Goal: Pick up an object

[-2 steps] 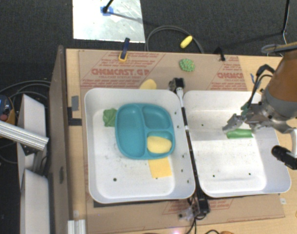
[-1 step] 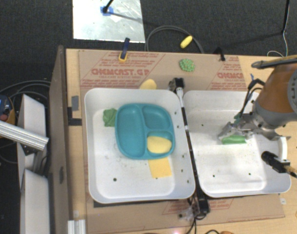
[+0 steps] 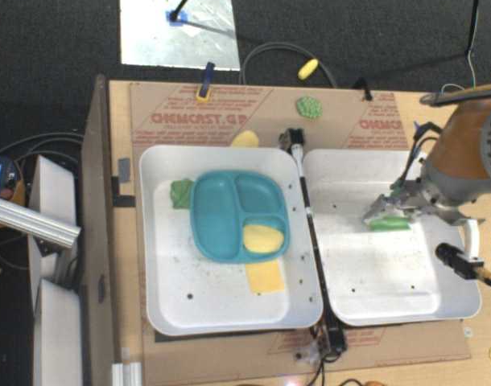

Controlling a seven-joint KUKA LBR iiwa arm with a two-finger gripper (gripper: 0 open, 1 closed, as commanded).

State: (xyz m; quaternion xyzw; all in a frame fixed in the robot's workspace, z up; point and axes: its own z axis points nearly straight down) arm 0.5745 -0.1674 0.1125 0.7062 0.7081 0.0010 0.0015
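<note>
A: Where the arm [image 3: 471,147] reaches over the right bin [image 3: 390,296], what sits under the jaws?
B: Green object [image 3: 389,224], lying flat near that bin's far right corner, just below the gripper [image 3: 384,209]. Cannot tell the jaws' state.
A: Left bin [image 3: 161,240]?
B: Teal divided plate [image 3: 233,215] at centre, yellow piece [image 3: 262,238] in its near compartment.

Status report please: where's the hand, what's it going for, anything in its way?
Hand low in right bin, on the green piece. Grip unconfirmed. Nothing else near it; teal plate sits in left bin.
</note>
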